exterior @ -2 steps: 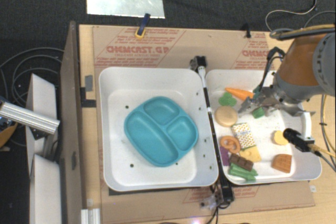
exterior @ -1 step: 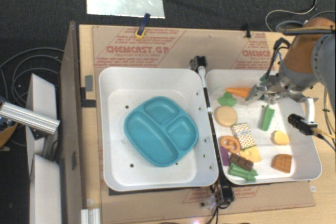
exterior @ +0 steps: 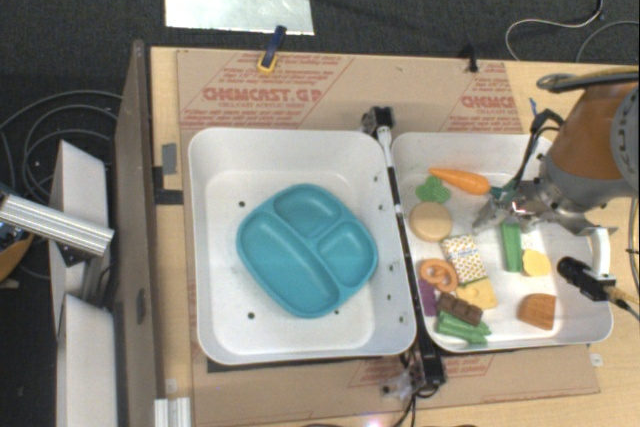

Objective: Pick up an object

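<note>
The gripper (exterior: 505, 207) hangs low in the right white bin (exterior: 600, 320), at the end of the grey arm with the orange band (exterior: 590, 140). I cannot tell if it is released or grasping something. Just beside its tip lies a green stick-shaped toy (exterior: 511, 247), with a small yellow round piece (exterior: 537, 263) next to that. To the left sits an orange toy carrot with a green top (exterior: 455, 181), and below it a pale round biscuit (exterior: 431, 221). Lower down are a checked square block (exterior: 464, 258), a brown pretzel (exterior: 437, 273), a yellow cheese wedge (exterior: 481, 294) and a brown bread chunk (exterior: 537, 310). The left white bin (exterior: 215, 165) holds a blue-green plastic tray with sections (exterior: 306, 248).
</note>
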Robot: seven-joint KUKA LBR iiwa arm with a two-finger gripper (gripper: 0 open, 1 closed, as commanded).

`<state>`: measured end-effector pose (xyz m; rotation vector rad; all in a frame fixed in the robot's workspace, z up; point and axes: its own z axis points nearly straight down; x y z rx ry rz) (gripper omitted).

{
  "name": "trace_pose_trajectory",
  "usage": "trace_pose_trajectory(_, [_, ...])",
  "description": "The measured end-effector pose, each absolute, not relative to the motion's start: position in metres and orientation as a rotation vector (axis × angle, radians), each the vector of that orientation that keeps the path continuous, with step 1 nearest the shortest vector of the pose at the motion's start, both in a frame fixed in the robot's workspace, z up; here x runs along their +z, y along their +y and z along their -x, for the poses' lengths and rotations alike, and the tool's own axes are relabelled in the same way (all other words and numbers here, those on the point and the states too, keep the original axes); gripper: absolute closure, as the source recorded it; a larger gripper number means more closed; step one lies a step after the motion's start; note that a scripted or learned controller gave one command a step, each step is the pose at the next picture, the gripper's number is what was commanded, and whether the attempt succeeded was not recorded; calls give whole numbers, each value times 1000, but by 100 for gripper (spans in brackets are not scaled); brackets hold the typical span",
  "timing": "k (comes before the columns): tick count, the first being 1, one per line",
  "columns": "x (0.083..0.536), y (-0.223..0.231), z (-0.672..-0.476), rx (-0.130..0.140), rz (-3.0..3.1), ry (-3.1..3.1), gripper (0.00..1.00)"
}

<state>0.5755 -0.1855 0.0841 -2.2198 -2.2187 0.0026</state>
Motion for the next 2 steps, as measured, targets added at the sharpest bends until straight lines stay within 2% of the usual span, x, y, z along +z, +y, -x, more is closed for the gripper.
trace_pose_trajectory(1, [95, -186, -579, -4, 2223, -2226, 100])
trace_pose_trajectory(2, [159, -105, -609, -7, 2214, -2234, 100])
